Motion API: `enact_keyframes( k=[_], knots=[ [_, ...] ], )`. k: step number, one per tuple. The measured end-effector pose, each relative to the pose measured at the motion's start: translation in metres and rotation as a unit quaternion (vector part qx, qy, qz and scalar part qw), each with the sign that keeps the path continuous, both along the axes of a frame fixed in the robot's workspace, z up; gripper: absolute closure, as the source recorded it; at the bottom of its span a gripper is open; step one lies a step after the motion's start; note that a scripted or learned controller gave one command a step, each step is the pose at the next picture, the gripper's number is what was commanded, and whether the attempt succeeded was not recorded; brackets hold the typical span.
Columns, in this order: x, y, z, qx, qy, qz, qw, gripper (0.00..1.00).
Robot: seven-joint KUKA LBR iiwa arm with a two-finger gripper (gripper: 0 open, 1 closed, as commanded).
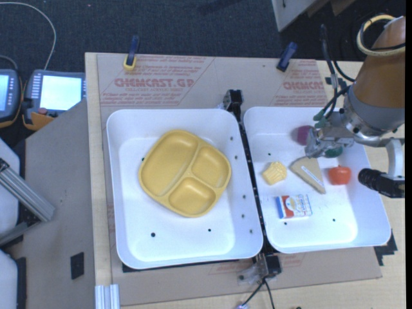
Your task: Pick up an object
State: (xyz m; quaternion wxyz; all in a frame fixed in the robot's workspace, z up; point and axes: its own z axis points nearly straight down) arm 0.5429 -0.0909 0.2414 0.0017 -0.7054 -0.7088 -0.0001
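My gripper point(320, 145) hangs low over the back of the right bin point(367, 234). Beside it on the left is a small purple object point(302, 134). A green piece point(333, 152) peeks out beneath its right side. Just in front of the gripper lies a beige wedge point(309, 173). A red-orange object point(339, 175) sits right of the wedge, and a yellow ridged piece point(275, 172) left of it. Nearer the front lies a small blue, white and red carton point(294, 206). The arm hides whatever is directly under the wrist.
The left bin point(122, 172) holds a yellow divided plate point(185, 172). A black clamp point(233, 99) sits at the back between the bins, and the black divider runs forward from it. The orange-banded arm point(380, 69) covers the right bin's back right corner.
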Motion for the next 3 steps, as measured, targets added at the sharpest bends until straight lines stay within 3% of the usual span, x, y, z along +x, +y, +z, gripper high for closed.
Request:
enact_keyframes(
  k=[2,3],
  knots=[
    [-0.012,0.115,0.008,0.0003,0.0,0.001,1.0,1.0],
    [-0.035,0.164,-0.003,-0.0002,0.001,0.001,1.0,1.0]
  ],
)
